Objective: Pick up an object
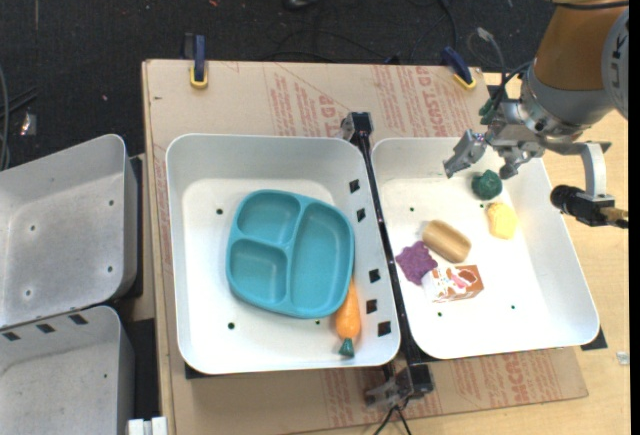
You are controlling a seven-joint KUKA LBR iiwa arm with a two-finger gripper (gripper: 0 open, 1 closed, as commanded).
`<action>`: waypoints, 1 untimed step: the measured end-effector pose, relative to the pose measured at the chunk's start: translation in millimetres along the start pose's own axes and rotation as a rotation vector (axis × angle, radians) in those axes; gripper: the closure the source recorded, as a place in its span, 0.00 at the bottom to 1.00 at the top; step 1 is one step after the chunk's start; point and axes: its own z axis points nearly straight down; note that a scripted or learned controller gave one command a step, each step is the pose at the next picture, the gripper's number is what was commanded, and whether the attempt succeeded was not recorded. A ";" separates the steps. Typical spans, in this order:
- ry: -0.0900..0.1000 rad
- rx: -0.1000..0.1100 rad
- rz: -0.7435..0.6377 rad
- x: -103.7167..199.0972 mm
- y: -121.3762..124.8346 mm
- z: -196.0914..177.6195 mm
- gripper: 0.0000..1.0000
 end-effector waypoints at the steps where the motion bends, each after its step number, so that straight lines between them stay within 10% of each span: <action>1: -0.002 -0.012 -0.002 0.3 2.4 -7.4 0.00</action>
